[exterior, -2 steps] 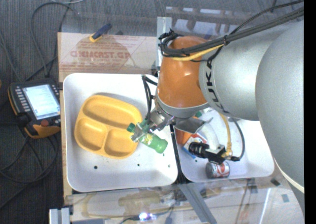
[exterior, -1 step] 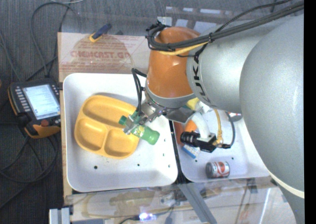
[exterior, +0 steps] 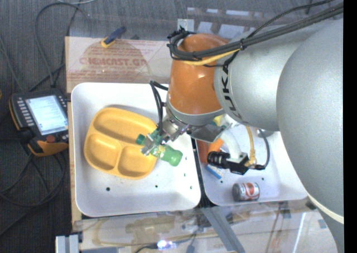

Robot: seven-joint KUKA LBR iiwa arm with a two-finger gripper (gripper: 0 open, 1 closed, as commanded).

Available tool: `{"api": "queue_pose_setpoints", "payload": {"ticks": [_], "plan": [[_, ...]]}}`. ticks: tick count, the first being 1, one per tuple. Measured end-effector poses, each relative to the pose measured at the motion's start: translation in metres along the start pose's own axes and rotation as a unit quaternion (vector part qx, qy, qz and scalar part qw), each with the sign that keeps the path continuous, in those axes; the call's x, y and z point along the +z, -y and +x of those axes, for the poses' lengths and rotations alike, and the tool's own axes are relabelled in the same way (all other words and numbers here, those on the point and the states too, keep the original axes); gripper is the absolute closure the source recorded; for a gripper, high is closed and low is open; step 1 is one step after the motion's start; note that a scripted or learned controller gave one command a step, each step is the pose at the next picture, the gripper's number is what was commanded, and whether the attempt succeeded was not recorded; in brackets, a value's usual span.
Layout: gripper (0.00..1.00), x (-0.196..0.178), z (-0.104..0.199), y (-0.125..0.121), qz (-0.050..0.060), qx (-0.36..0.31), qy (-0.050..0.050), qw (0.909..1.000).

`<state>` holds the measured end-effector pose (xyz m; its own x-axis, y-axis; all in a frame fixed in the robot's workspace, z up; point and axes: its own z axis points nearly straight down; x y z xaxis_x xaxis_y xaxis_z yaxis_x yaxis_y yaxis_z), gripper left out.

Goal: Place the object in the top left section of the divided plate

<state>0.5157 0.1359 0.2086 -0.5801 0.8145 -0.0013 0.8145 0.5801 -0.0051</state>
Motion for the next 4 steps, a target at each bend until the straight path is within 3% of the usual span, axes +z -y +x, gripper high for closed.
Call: {"api": "queue_pose_setpoints", "payload": {"ticks": [1, 2, 3, 4], "plan": [[1.0, 0.027, -0.016, 0.04, 0.001, 0.113, -0.002, 0.9936], [1.0, -0.025, -0.028, -0.009, -0.001, -0.026, 0.001, 0.9997], [1.0, -0.008, -0.037, 0.042, 0.0, -0.078, -0.001, 0.9969], [1.0, -0.024, -0.025, 0.024, -0.001, -0.105, -0.001, 0.9945]]}}
